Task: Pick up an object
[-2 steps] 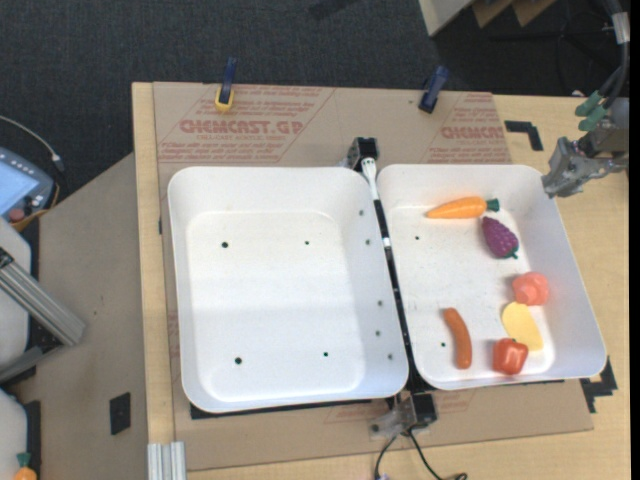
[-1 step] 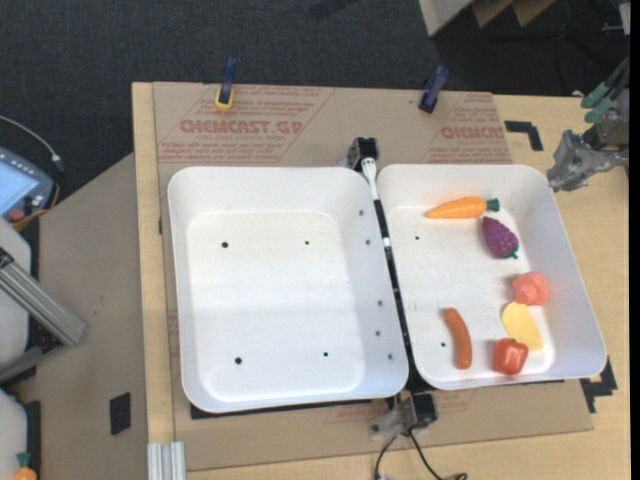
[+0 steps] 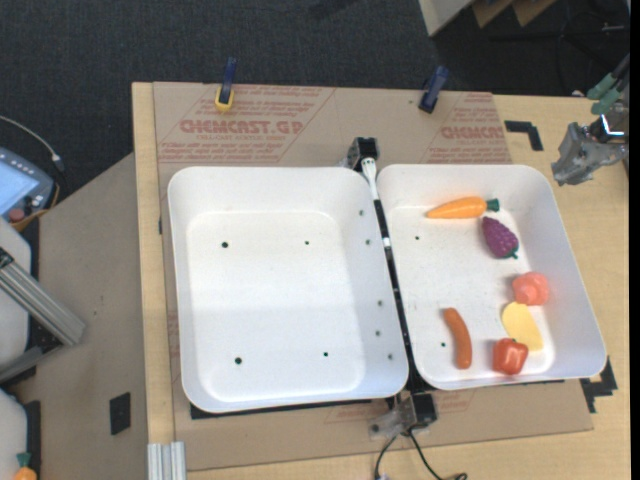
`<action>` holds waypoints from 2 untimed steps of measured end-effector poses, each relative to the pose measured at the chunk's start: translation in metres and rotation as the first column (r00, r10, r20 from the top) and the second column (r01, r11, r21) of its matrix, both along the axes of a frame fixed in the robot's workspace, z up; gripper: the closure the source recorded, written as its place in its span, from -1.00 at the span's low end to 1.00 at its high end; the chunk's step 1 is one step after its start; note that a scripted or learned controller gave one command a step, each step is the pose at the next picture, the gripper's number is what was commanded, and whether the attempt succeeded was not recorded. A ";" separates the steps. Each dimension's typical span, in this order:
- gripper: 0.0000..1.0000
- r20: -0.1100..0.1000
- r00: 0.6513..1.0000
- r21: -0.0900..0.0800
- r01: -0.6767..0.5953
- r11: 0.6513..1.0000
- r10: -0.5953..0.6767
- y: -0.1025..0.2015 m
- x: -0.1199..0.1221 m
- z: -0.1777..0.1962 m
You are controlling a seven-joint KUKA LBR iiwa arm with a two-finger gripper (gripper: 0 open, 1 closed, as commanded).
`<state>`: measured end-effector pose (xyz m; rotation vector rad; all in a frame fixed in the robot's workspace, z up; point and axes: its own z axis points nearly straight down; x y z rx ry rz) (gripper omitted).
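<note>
White plastic bins sit side by side on the cardboard-covered bench (image 3: 330, 118), and nothing has been picked up yet. The gripper (image 3: 583, 156) hangs out past the far right corner of the right bin (image 3: 455, 363), off its rim; at this size I cannot tell what state it is in, but nothing hangs beneath it. The whole job, I would say, is still ahead: come in over the bin, descend, close on something, lift.

All the candidates lie in that right bin, below and to the left of the gripper as I look at it. Closest are the carrot (image 3: 458, 208) and the purple eggplant (image 3: 499, 237), just beside each other. Further down the bin's right side come a pink round piece (image 3: 531, 288), a yellow piece (image 3: 522, 325) and a red pepper (image 3: 509, 356), bunched closely together, with a sausage (image 3: 458, 337) lying a little apart to their left.

The left bin (image 3: 200, 298) is furthest from the gripper. Nothing blocks the way in, though the bunched pieces near the wall look awkward to grasp singly.
</note>
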<state>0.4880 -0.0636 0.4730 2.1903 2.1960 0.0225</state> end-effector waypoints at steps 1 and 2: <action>1.00 0.004 1.000 -0.002 0.000 1.000 0.000 0.000 0.001 0.011; 1.00 0.008 1.000 -0.003 -0.001 1.000 0.001 0.000 0.002 0.021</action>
